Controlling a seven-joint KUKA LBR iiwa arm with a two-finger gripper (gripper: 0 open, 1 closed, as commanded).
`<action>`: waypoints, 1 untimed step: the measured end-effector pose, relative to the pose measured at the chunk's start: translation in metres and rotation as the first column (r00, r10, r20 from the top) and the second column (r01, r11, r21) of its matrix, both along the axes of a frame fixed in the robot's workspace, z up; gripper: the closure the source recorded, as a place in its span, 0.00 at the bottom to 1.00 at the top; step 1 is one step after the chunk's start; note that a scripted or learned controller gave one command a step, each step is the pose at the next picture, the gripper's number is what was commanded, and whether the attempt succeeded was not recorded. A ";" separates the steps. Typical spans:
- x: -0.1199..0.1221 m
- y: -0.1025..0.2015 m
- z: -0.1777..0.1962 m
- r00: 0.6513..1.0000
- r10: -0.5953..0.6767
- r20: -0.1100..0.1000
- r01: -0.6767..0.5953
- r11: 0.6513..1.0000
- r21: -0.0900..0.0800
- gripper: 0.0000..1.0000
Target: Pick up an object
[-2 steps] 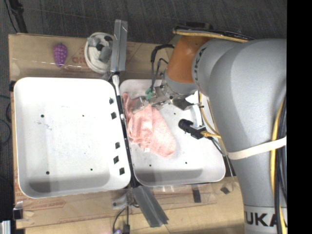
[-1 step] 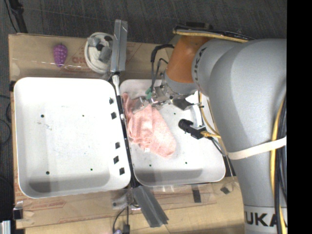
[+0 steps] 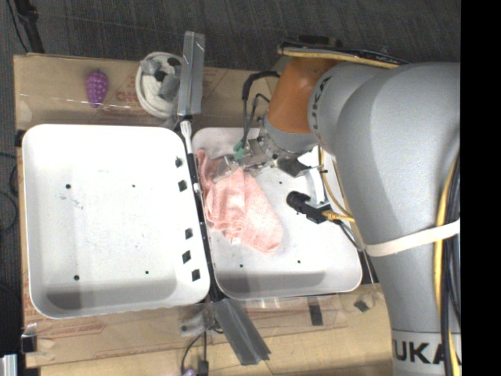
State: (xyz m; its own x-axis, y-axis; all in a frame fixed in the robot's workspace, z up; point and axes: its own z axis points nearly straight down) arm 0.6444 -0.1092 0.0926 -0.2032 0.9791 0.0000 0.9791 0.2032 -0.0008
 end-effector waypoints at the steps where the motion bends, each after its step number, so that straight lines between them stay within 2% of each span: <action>1: 0.000 0.000 0.000 1.000 0.000 0.000 0.000 1.000 0.000 0.00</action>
